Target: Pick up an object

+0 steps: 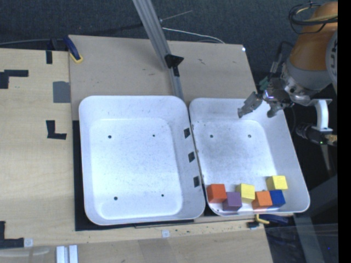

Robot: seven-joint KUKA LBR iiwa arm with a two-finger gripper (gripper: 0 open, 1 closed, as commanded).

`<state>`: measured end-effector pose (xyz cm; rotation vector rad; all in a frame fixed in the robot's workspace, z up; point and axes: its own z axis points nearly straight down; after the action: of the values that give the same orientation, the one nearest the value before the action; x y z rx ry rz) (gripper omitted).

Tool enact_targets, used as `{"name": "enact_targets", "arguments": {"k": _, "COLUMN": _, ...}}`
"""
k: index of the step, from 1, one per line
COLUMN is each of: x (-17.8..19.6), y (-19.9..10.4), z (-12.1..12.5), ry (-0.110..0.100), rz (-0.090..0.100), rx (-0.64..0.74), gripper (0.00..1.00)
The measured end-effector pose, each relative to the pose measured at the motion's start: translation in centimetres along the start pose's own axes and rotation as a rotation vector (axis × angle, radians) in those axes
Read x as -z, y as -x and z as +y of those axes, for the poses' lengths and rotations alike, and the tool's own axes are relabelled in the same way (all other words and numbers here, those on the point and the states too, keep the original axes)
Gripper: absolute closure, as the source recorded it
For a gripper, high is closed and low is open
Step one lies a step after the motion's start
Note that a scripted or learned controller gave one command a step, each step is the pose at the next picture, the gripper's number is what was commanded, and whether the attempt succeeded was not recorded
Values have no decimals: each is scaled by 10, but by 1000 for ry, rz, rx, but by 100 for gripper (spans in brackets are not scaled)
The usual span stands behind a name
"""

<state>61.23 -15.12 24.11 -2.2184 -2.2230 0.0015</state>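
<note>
Since those little blocks [247, 195] look like light, stiff cubes, probably foam or wood, pinching any one across two flat sides should work. They're bunched along the near wall of the right bin [230, 147], several touching, so neighbours and that wall crowd the grasp; the yellow one [277, 182] looks easiest. The tool [256, 106] hovers over the bin's far corner, fingers spread and empty. The left bin [131, 158] isn't in the way.

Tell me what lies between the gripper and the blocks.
Bare bin floor. In the camera view the gripper hangs at the bin's far edge; the blocks cluster at its near edge.
</note>
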Motion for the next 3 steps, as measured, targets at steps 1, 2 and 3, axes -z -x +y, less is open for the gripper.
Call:
{"name": "enact_targets", "arguments": {"k": 1, "x": -61, "y": -57, "z": 33, "ry": -5, "rz": 2, "rx": 5, "gripper": 0}}
{"name": "enact_targets", "arguments": {"k": 2, "x": -49, "y": -126, "z": 36, "ry": 0, "rz": 2, "rx": 6, "gripper": 0}}
{"name": "enact_targets", "arguments": {"k": 3, "x": -154, "y": -37, "z": -11, "ry": -8, "rz": -2, "rx": -8, "gripper": 0}}
